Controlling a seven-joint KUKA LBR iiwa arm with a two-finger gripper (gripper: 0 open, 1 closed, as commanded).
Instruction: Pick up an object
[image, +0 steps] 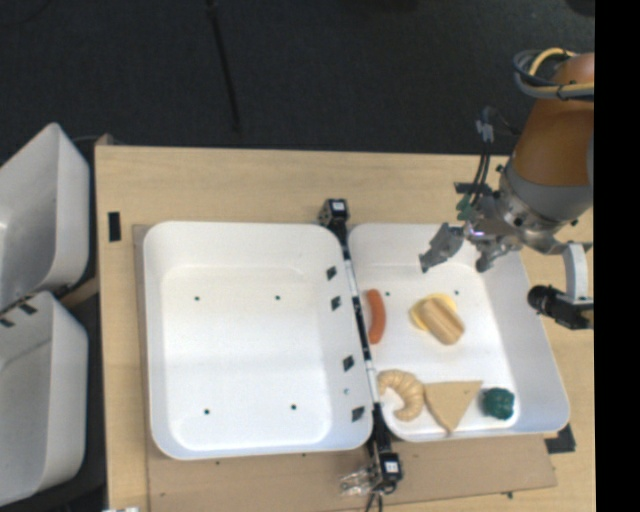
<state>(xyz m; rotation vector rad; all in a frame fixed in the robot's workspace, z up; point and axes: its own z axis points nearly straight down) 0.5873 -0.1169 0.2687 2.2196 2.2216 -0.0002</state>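
Observation:
My gripper (465, 252) hangs over the back part of the right bin (530, 345), its two dark fingers spread apart and nothing between them. Below it and toward the front lies a yellow and tan bread-like piece (438, 319). A red sausage (376, 314) lies along the bin's left wall. Near the front sit a tan croissant (401, 392), a tan wedge (450, 402) and a small dark green object (497, 402).
The left bin (245, 330) sits beside the right one, joined by a divider with black clips (349, 300). White rounded housings (40, 300) stand at the far left. The wooden bench (280, 180) runs behind the bins.

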